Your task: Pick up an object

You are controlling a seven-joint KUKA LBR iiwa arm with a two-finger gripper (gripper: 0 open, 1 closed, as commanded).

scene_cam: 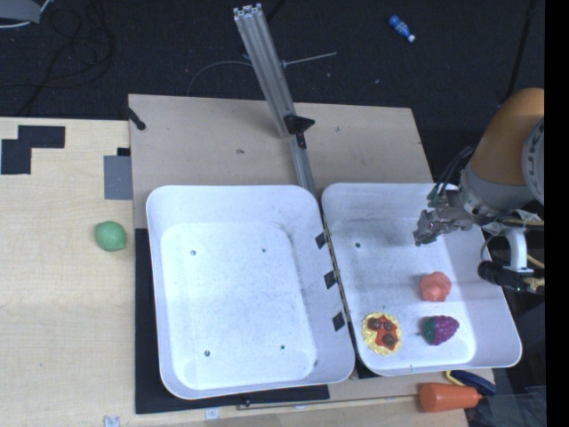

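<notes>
Gripper poised over right bin, toys lying nearby

Bench seen from above at a slant, bearing two shallow white bins side by side. All places below are given relative to the right bin [356, 205].

Inside the right bin, toward its near edge, lie three small toys. A pink-red rounded toy [435, 286] sits closest to the bin's middle. Nearer the viewer is a purple grape-like toy [439, 329], and just to the left of that lies a yellow toy with dark red spots [381, 334], close to the bin's near left corner.

The grey arm with its orange band [508, 142] enters over the bin's far right side. Its gripper [428, 230] hangs above the bin's floor, farther from the viewer than the pink-red toy and apart from it. Nothing is seen between the fingers; whether they are wide or narrow cannot be told.

Directly left of the right bin, touching along a shared edge, is the left bin [169, 205]. Well beyond that, on the pale bench, rests a green ball [111, 236]. Just outside the right bin's near edge lies an orange object [447, 397].
</notes>
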